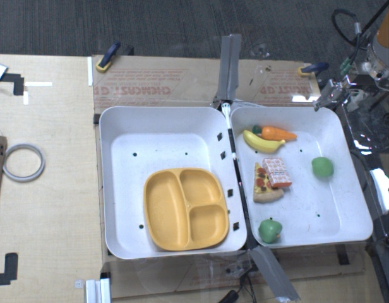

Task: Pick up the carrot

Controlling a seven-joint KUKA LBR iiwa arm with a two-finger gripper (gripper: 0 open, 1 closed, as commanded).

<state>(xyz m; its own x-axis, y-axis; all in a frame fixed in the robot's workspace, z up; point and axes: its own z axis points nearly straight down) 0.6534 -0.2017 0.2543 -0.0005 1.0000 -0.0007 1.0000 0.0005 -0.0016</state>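
Nothing of the picking has happened yet, as far as I can judge: the carrot (pixel 278 133) lies untouched in the right bin (pixel 346 169), near that bin's far wall and towards its inner corner, and the whole job of reaching, closing and lifting is left to do. Taking the carrot as my mark, the banana (pixel 264 142) lies just in front of it and a little left, close enough that the two seem to touch at the carrot's left end. The pizza slice (pixel 266 185) and the small red-and-white box (pixel 276 172) sit nearer the front from it, well apart from it, the green ball (pixel 322 167) lies off to its right and forward, and a second green thing (pixel 269 230) rests far forward of it by the bin's near edge. The gripper (pixel 335 92) hangs to the carrot's right and beyond it, outside the bin past the far right corner, so it is well clear of the carrot. It is small and cluttered with cables there, and I cannot tell how wide it is set. The carrot's long axis runs nearly left to right across the bin, about level with the far wall. Its thick end, with a dark green stub, points left towards the divider, and it tapers to the right, dipping very slightly forward.
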